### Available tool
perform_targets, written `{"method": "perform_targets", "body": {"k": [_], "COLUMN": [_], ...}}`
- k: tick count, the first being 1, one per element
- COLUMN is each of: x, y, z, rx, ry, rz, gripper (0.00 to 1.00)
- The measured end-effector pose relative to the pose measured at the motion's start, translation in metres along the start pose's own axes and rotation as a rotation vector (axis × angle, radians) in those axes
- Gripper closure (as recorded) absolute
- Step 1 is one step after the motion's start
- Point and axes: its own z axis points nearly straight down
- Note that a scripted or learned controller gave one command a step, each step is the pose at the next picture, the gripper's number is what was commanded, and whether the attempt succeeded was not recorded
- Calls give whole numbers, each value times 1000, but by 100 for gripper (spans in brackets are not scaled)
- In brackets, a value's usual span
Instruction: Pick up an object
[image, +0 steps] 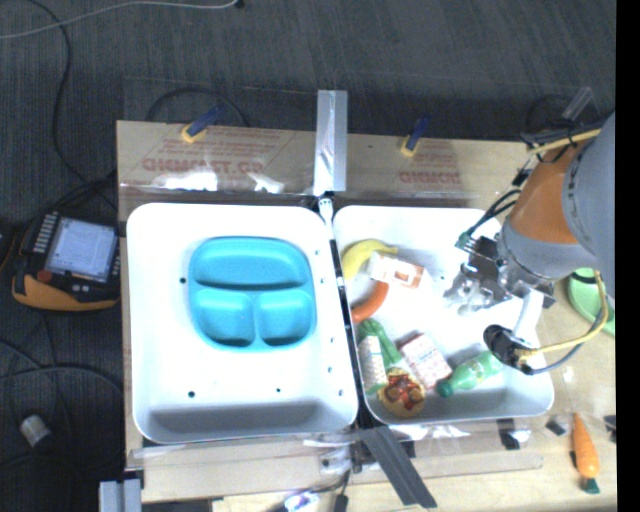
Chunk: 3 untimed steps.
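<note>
My gripper (468, 288) hangs over the right bin (440, 222), near the middle of its right half, above bare white floor. To its left lie a yellow banana (358, 253) and a white-and-orange carton (391, 269), with an orange carrot-like piece (368, 299) below them. Along the bin's front lie a green bottle with a white label (374, 350), a pink-and-white packet (423, 360), a round red-and-yellow item (402, 392) and a small green bottle (468, 374). None of these touches the gripper.
The left bin (160, 400) holds a blue divided plate (250, 290). A black and yellow cable (530, 350) loops from the arm's wrist over the right bin's right edge. An orange carrot toy (586, 455) lies on the bench outside the bins, at the front right.
</note>
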Motion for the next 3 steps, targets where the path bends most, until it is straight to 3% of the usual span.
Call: {"method": "perform_targets", "body": {"k": [1,2,3], "x": [-72,-73,-46], "y": [-32,-13,-28], "z": [-74,-127,-67], "rx": [1,0,3], "ry": [0,0,1], "rz": [359,470,530], "gripper": [100,100,100]}}
